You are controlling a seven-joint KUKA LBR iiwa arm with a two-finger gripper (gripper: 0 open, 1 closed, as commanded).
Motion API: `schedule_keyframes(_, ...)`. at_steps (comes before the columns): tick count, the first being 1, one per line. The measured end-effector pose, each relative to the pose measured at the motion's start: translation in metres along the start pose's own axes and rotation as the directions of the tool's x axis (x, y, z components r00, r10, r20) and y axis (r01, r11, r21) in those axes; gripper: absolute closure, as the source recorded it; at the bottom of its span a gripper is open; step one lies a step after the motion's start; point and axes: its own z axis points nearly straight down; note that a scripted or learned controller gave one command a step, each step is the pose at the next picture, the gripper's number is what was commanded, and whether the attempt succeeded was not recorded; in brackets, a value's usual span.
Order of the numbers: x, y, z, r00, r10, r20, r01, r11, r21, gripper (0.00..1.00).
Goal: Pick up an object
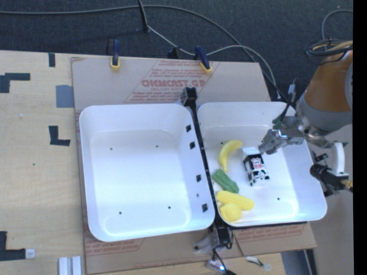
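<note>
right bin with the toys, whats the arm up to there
A KUKA arm reaches in from the right, its gripper low over the right bin, just up and right of a small black and white toy. Nothing can be seen between its fingers, so no pick has been made yet. A yellow banana, a green piece, a corn cob and a yellow lemon-like piece lie near the divider. The left bin sits alongside.
</note>
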Motion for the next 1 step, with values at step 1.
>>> schedule_keyframes(1,0.0422,0.0063,-0.0006,1.0,0.001,0.0,-0.001,1.0,0.0,1.0)
